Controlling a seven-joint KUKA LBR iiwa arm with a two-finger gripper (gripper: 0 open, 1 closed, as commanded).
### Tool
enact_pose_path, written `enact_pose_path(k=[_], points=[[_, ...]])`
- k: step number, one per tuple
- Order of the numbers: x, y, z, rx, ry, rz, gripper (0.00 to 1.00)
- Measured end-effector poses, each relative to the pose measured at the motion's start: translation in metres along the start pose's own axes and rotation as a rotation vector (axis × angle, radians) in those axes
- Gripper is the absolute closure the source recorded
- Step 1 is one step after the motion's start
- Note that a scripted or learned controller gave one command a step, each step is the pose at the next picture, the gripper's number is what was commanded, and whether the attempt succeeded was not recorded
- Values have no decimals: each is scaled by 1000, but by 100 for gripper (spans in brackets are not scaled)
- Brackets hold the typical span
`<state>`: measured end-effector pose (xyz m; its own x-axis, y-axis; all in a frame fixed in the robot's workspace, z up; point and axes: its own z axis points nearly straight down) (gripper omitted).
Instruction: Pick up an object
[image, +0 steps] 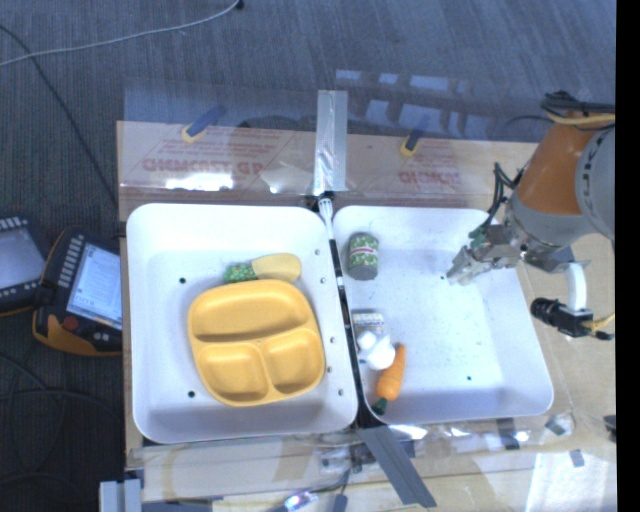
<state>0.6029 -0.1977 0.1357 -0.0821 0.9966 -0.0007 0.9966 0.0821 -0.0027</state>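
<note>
Right bin (500, 385): carrot, can, white ball.
We log the claw (468, 264) above bare floor; its state we cannot tell. Orange carrot (391, 373) touches white ball (376, 349); green can (363, 255) apart.

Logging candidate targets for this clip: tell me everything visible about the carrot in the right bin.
The carrot is a small orange toy-like piece, plastic by its look, tapered, lying tilted near the right bin's front-left corner. Its upper end touches a white rounded object; a bit of green shows at its lower end. It lies well apart from the gripper.

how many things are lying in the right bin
4: a can near its upper left corner, and a small jar, a white ball and a carrot along its left wall.
</note>
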Motion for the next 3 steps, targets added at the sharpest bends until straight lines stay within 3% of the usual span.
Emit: enact_pose_path(k=[1, 2, 3], points=[[81, 6, -79, -3, 0, -122, 100], [43, -49, 16, 0, 1, -264, 100], [81, 35, -97, -5, -1, -357, 100]])
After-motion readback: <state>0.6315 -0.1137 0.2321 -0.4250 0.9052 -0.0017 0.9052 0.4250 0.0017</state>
